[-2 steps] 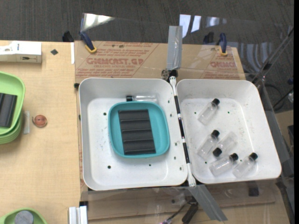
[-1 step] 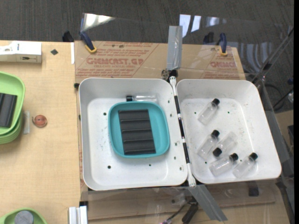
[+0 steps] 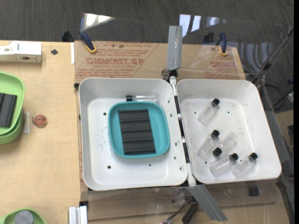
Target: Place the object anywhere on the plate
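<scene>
I cannot tell from here how my claw is standing, apart or together.

The left bin (image 3: 93,171) is holding the teal plate (image 3: 114,129), which is sitting about in the middle of the bin floor. A black ribbed insert (image 3: 136,132) is lying flat on the plate and taking up most of its inside. One clear vial (image 3: 144,98) with a black cap is lying on its side at the far side of the left bin, just beyond the plate's far rim and off the plate, cap pointing left.

The right bin (image 3: 267,125) is holding five more black-capped vials, all lying down. The far vial (image 3: 206,114) is resting alone toward the far left part of that bin. Two middle vials (image 3: 207,145) are lying close together, and I cannot tell whether they are touching. The near pair (image 3: 223,165) is lying by the near wall, one beside the other, well apart from the plate.

The two bins are sitting side by side, touching along their shared edge. A cardboard sheet (image 3: 121,59) is lying under their far ends. On the wooden bench (image 3: 46,171) to the left, a green dish (image 3: 14,85) is sitting at the edge, with a small orange disc (image 3: 39,121) just to its right and a white box (image 3: 21,52) at the far left.
</scene>
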Motion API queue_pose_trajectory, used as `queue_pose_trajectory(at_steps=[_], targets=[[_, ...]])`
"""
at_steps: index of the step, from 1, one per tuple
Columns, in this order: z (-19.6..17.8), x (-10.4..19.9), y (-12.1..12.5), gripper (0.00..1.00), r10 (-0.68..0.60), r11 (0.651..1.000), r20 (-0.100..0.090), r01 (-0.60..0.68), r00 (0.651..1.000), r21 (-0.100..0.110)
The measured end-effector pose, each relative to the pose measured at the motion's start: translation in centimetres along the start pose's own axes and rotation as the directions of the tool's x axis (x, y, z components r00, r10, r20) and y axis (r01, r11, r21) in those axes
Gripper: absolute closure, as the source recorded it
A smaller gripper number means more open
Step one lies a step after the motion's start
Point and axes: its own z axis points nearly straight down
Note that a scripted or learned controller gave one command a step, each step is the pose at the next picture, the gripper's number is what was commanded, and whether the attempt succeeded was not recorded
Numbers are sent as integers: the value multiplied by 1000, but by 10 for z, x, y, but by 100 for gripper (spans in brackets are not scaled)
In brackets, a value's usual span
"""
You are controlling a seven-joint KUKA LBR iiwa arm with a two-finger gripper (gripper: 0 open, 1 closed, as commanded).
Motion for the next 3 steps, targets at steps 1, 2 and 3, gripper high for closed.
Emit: queue_pose_trajectory(at_steps=[1, 2, 3], targets=[[0, 0, 0, 0, 0, 1000, 0, 0, 1000, 0], [-13, -16, 41, 0, 137, 991, 0, -137, 991, 2], [-13, -16, 41, 0, 138, 990, -1, -138, 990, 2]])
